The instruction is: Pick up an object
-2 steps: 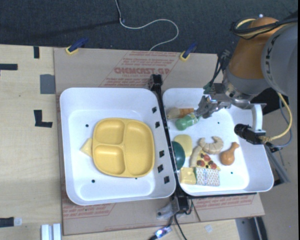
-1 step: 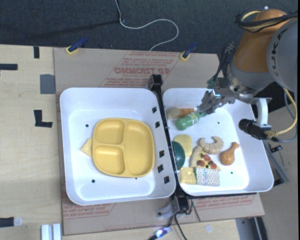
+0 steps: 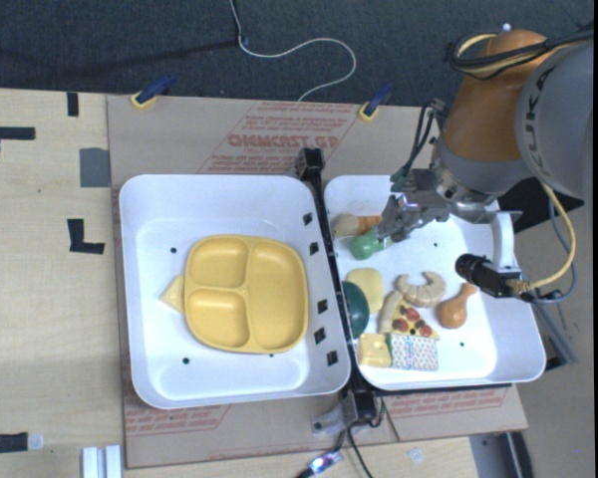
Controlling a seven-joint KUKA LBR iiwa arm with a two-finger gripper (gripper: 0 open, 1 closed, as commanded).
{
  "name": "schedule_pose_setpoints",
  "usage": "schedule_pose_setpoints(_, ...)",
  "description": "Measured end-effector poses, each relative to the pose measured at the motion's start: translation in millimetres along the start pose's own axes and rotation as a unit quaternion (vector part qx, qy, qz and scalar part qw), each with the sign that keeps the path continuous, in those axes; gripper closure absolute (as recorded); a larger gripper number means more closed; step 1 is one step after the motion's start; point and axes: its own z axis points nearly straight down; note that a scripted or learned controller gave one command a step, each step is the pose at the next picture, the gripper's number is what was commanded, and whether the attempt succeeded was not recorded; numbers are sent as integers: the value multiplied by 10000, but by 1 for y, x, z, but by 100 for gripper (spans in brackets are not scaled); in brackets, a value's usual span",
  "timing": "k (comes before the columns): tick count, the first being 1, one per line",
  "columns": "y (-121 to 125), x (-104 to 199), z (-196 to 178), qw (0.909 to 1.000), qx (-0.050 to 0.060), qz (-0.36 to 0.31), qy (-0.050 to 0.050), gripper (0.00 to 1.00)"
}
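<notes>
Two white bins are sitting side by side on the desk, and the work is happening in the right bin, where the toy food is lying in a loose crowd. The end effector is hanging low over that bin's upper left corner, just above a small green piece and a pale piece beside the dividing wall. I judge the step in hand to be the descent onto one of these. Doing it well is calling for a single target: the two pieces are lying almost touching, and the wall is leaving little room on that side, so the approach should be coming straight down and centred on the green piece. Whether the end effector is spread or pressed together, I cannot tell; nothing is visibly pinched in it.
</notes>
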Motion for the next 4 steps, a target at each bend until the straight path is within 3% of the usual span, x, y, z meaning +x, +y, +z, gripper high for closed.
schedule_pose_setpoints(2,-41,87,17,10000,11,-3,-2,100)
schedule_pose_setpoints(4,-52,92,9,10000,9,17,-12,100)
